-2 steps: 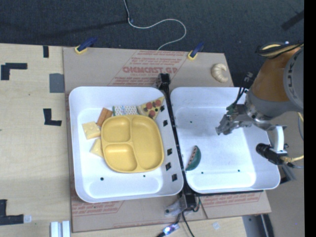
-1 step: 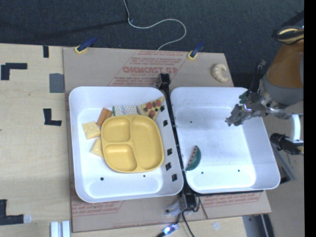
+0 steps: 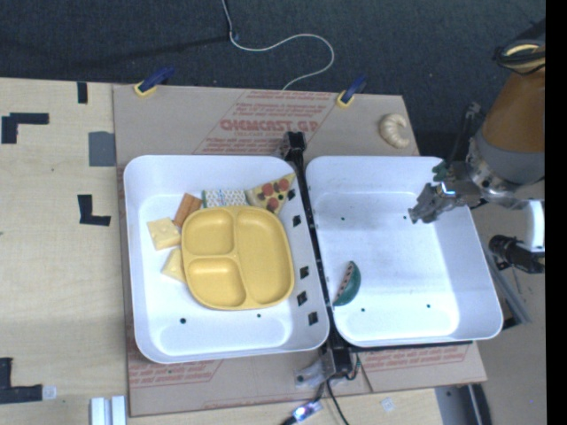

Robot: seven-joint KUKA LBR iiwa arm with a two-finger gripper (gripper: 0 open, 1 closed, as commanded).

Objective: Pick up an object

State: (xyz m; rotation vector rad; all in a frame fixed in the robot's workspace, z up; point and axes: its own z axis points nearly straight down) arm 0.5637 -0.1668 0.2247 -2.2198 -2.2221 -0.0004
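A yellow divided plate (image 3: pixel 237 257) lies in the left bin (image 3: pixel 151 326), with several flat food-like pieces around its upper and left sides: a tan square (image 3: pixel 163 233), an orange-brown strip (image 3: pixel 187 207) and a pizza-like slice (image 3: pixel 275 191). In the right bin (image 3: pixel 461 317), a small green watermelon-like slice (image 3: pixel 346 284) rests near the left wall. My gripper (image 3: pixel 428 209) hangs over the upper right part of the right bin, far from the slice. Its dark fingers point down-left with nothing visible between them.
A pale, shell-like object (image 3: pixel 396 129) lies on the cardboard behind the right bin. Two clips (image 3: pixel 353 88) hold the cardboard at the back. A white cable (image 3: pixel 283 47) loops over the dark cloth beyond. A black divider (image 3: pixel 306 237) separates the bins.
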